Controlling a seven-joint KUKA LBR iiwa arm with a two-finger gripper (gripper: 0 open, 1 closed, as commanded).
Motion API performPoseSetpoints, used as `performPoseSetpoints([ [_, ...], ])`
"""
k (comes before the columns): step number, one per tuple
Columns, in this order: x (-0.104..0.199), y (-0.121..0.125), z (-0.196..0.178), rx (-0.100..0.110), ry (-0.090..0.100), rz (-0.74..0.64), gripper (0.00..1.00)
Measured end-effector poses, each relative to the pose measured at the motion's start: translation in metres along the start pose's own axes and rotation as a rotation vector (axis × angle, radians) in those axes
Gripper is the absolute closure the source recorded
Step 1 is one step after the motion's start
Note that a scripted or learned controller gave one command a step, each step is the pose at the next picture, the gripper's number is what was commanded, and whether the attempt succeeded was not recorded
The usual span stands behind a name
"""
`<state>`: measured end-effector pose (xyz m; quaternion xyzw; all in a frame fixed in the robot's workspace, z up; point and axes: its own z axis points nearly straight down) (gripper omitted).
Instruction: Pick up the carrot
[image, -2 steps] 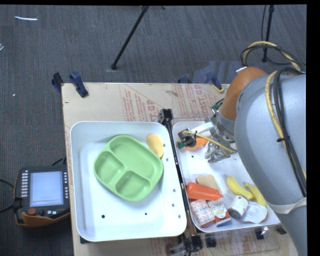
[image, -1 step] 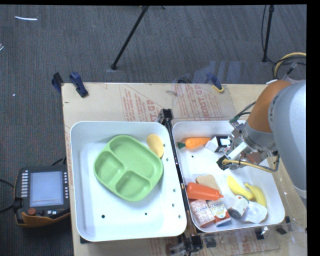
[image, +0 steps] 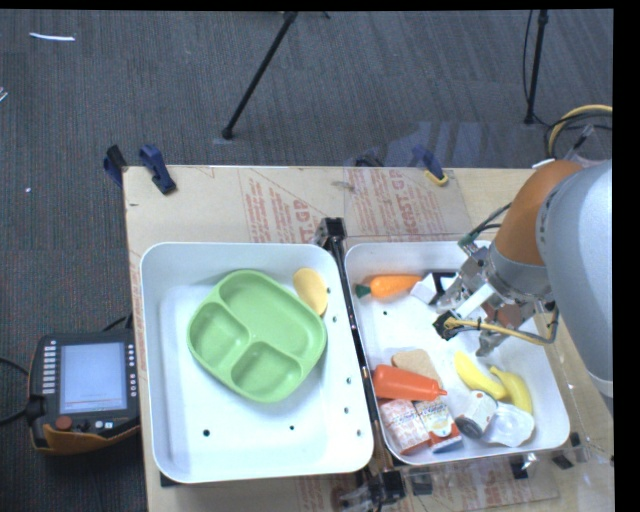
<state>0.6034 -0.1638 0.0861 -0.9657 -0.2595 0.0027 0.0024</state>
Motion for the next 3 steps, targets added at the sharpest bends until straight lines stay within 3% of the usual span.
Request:
performPoseSetpoints([
  [1, 0.063, -0.061, -0.027, 0.0, 0.004, 0.087, 0.0],
  [2, 0.023, -0.085, -0.02, 0.001, -0.002, 0.107, 0.0],
  [3, 0.047, -0.064, -0.002, -0.003, 0.002, 0.326, 0.0],
])
